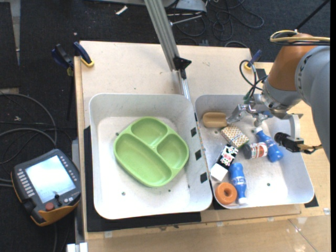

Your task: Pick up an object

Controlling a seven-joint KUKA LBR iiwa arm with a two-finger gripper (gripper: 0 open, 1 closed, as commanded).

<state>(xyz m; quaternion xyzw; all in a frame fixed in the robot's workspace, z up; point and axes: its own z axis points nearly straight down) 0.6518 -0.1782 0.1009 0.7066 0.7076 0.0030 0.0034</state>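
Hand (247,111) above right bin's (294,190) far edge, just right of wooden block (214,119) (grip state unreadable, nothing visibly held).

- A rounded grey arm (317,80) is seen, its casing smooth and matte.
- 1 broad orange band (287,67) is wrapped above the wrist.
- A yellow-edged cable (286,34) is looped over the band.
- A metallic gripper (251,112) is fitted below, with dark cables (249,72) trailed alongside.
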